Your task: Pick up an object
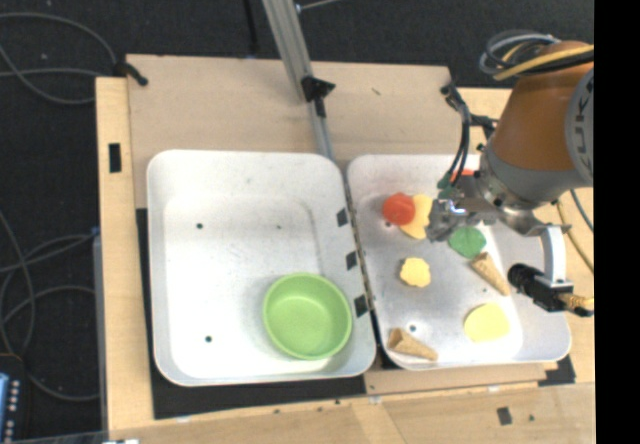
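The hand [447, 221], grip state impossible to tell, hangs by the red toy [399, 209], probably light, rounded, slippery; pinch across its middle.

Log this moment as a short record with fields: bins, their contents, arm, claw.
left bin: green bowl, near its front right corner
right bin: red piece, green piece, small yellow lump, yellow disc, two tan cones
arm: over the right bin's back right part
claw: low, between red piece and green piece; grip unclear
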